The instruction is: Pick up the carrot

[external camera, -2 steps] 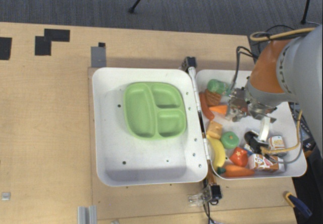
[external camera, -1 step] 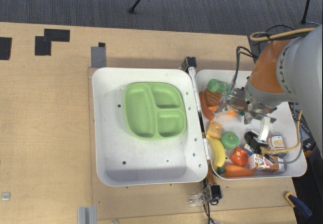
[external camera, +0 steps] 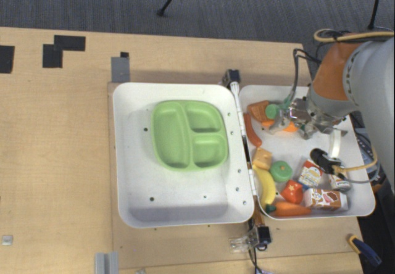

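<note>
Fingers [external camera: 287,120] sit low beside an orange carrot [external camera: 262,110] in the right bin [external camera: 364,202].

carrot [external camera: 292,209] orange | banana [external camera: 267,186] yellow | tray [external camera: 188,134] light green | bins [external camera: 133,161] white

A green divided plate [external camera: 188,135] lies in the left bin [external camera: 133,161].
</note>
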Motion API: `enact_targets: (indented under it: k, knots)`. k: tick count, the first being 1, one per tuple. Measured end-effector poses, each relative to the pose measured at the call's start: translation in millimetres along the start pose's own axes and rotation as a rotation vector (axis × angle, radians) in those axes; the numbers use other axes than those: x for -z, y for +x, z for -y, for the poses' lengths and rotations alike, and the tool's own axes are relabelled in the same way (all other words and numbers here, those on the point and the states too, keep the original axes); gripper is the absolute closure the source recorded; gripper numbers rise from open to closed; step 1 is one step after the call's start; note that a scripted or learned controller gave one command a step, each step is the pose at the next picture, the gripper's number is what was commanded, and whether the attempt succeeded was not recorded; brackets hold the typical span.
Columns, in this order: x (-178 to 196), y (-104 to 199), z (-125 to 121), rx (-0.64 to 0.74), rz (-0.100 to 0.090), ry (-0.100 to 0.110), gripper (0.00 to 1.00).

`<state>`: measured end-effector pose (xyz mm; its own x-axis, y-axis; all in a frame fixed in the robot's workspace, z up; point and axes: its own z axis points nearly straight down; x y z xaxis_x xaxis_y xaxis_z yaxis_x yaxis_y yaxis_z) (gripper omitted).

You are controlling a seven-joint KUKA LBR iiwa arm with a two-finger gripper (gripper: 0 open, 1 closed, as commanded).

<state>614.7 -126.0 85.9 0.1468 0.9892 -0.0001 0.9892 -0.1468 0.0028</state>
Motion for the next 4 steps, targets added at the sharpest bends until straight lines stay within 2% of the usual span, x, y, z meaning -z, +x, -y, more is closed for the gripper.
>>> enact_targets:
  k: [1,2,3,4]
  knots:
    - [-3.2,-45.9,-58.6,0.237,-0.006,0.022,0.0]
    - [7.9,-70.0,-63.1,0.574,-0.007,0.012,0.0]
    - [0.0,0.0,-8.9,0.5,-0.002,-0.002,0.0]
    - [100.6,103.3,-25.9,0.402,-0.002,-0.004,0.0]
